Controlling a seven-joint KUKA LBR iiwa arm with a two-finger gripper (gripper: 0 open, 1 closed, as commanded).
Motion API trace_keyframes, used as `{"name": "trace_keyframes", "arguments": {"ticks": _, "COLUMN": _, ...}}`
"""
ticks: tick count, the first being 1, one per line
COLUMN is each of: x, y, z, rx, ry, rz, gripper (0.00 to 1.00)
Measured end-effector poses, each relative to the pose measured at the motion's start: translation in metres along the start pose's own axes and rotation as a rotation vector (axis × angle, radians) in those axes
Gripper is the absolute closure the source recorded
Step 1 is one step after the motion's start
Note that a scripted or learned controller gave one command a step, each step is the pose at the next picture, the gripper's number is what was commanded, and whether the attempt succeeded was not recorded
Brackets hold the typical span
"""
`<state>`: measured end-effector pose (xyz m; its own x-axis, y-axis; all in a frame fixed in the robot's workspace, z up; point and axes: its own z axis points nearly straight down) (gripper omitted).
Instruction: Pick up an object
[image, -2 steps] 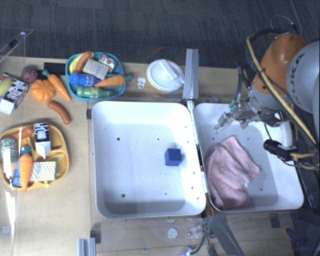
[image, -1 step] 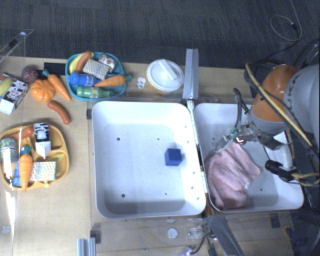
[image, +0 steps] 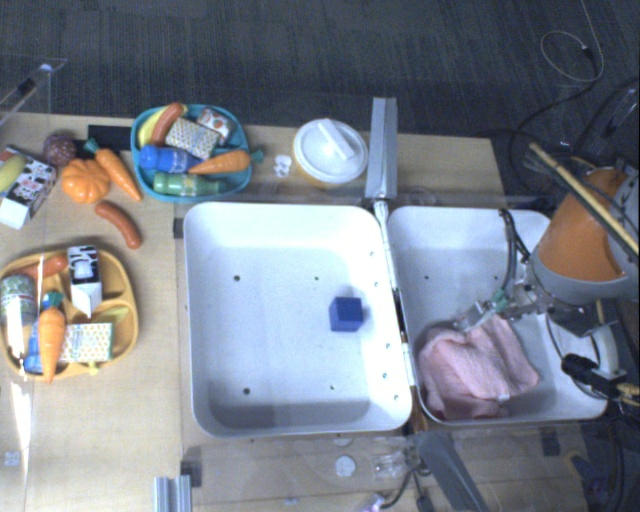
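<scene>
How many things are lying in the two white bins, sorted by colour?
Blue: 1, the blue block in the left bin
Pink: 1, the pink cloth in the right bin
Total: 2

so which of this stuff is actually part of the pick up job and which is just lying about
Part of the job:
- pincer, down at the pink cloth
- pink cloth in the right bin
- blue cube in the left bin

Just lying about:
- blue bowl of toy food
- yellow tray of toy food
- white lidded tub
- loose toy vegetables on the bench
</scene>
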<state>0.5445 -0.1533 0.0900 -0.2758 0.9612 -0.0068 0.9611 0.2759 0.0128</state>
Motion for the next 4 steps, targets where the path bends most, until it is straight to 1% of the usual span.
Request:
{"name": "trace_keyframes", "arguments": {"ticks": 1, "x": -0.001, "y": -0.054, "z": -0.001, "rx": -0.003, "ry": -0.001, "rz": -0.072, "gripper": 0.0}}
{"name": "trace_keyframes", "arguments": {"ticks": 2, "x": -0.001, "y": -0.05, "z": -0.014, "rx": -0.013, "ry": -0.006, "rz": -0.073, "gripper": 1.0}}
{"name": "trace_keyframes", "arguments": {"ticks": 3, "x": 0.004, "y": -0.035, "z": -0.133, "rx": 0.01, "ry": 0.004, "rz": 0.178, "gripper": 1.0}}
{"name": "trace_keyframes", "arguments": {"ticks": 4, "x": 0.009, "y": -0.054, "z": -0.168, "rx": 0.011, "ry": 0.005, "rz": 0.173, "gripper": 1.0}}
